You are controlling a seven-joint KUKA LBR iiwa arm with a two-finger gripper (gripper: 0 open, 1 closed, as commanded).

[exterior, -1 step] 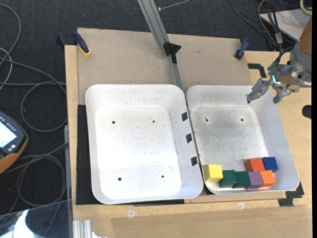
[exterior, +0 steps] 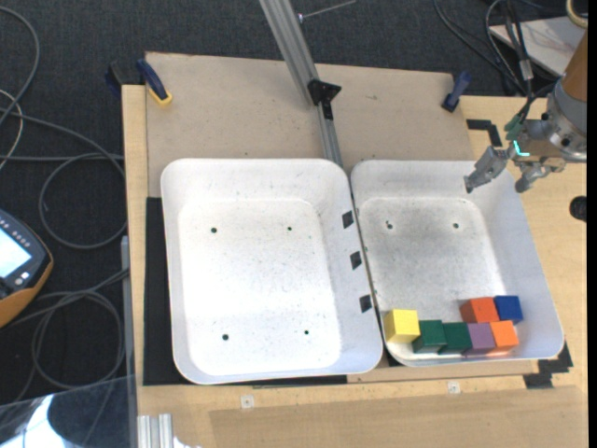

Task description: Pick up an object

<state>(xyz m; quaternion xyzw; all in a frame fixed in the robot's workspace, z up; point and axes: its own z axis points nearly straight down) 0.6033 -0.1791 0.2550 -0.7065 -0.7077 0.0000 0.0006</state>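
Observation:
Several small blocks lie bunched along the near edge of the right bin (exterior: 522,241): a yellow block (exterior: 403,323), two green blocks (exterior: 442,335), a purple block (exterior: 481,337), two orange blocks (exterior: 494,323) and a blue block (exterior: 508,307). My gripper (exterior: 506,175) hangs over the far right corner of that bin, well away from the blocks. Its two fingers are spread apart with nothing between them.
The left bin (exterior: 187,185) sits beside the right one. A grey metal pole (exterior: 298,54) slants down to the gap between the bins at the back. Blue clamps (exterior: 154,79) hold the board's far corners. Cables lie on the floor at left.

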